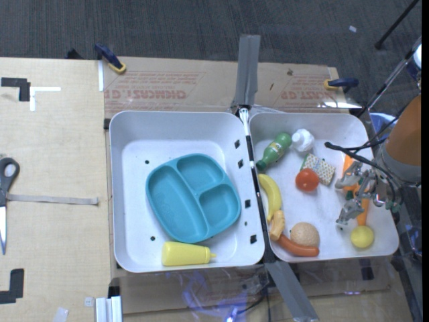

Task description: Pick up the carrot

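- Where the arm (pixel 402 146) leans in from the right, its gripper (pixel 354 196) hangs low over the right-hand side of the right bin (pixel 315 117).
- The carrot (pixel 362 210) lies in that same bin, right under the gripper. One orange end pokes out below the metal parts and another orange bit shows above them, near the bin's right wall.
- From here the gripper's metalwork and cables cover the middle of the carrot. I cannot tell whether it is spread or closed, nor whether it has hold of anything.
- A yellow lemon (pixel 362 237) sits just below the carrot's lower end, in the bin's near right corner.
- Further left in the right bin are a red tomato (pixel 307 180), a green bottle (pixel 275 149) lying tilted, a banana (pixel 271 192) along the left wall, and a bread roll (pixel 304 233) touching a sausage (pixel 295 247).
- The left bin (pixel 127 180) holds a blue divided plate (pixel 194 196) and, just below it, a yellow bottle (pixel 184 253) on its side.
- Scissors (pixel 5 180) lie on the bench at the far left, well apart from both bins.
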`<state>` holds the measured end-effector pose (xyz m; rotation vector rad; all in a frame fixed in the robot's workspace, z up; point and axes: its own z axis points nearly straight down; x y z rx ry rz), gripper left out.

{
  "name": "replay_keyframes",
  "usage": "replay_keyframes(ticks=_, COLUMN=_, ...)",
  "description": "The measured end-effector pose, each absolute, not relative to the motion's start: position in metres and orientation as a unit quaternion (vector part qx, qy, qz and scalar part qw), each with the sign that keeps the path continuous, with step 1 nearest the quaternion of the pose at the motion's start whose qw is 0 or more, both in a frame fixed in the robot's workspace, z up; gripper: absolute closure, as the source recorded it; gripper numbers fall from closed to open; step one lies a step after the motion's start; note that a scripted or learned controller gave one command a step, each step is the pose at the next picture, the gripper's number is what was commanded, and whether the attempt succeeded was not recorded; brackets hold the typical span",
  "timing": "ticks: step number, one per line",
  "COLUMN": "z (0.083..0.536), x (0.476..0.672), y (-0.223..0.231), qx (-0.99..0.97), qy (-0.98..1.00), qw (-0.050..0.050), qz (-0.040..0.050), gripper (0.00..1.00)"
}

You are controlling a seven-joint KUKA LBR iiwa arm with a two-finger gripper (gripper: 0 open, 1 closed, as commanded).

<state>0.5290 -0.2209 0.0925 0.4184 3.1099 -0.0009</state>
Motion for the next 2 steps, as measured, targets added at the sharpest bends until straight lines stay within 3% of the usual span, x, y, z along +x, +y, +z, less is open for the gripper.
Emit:
replay_keyframes(ticks=1, z=0.102, x=0.531, y=-0.220, qx=0.131, qy=0.991, qw=0.004, qz=-0.0009, gripper=1.00)
replay_keyframes(ticks=2, z=0.093, x=0.479, y=-0.204, qx=-0.036, qy=0.999, qw=0.002, qz=-0.0004, gripper=1.00)
